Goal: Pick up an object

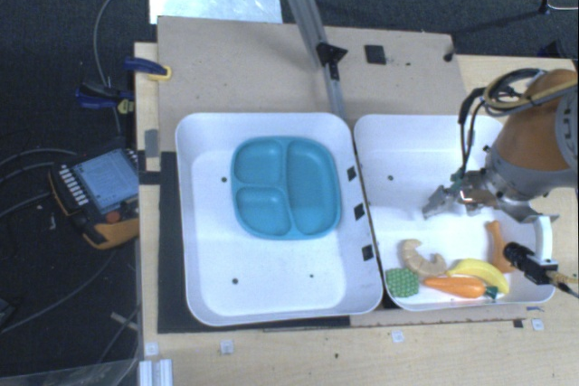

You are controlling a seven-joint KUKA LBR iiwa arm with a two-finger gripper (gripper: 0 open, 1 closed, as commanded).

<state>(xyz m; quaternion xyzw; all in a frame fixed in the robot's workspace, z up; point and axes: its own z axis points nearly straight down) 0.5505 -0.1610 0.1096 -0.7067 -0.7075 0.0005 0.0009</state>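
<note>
In the camera view, the things to pick from lie huddled in the near right corner of the right bin [398,149]: a yellow banana [479,270], an orange carrot [455,287] touching its near side, a pale curled piece [421,258] just to their left, a green textured bit [403,283] at the bin's near left corner, and an orange-brown piece [498,241] at the right.

They look like toy food of plastic, so probably light, stiff and somewhat slick. The rounded shapes could squirt out of a pinch. The carrot seems the best candidate, taken across its narrow middle, though the banana pressed against it leaves little room for a finger. The curled piece stands a little freer and could be gripped across its arch.

The gripper [452,197] hangs over the middle of the right bin, on the far side of the pile and apart from it. Its fingers appear spread, pointing left, with nothing between them and nothing touched.

The left bin [194,221] holds a blue divided plate [287,187].
</note>
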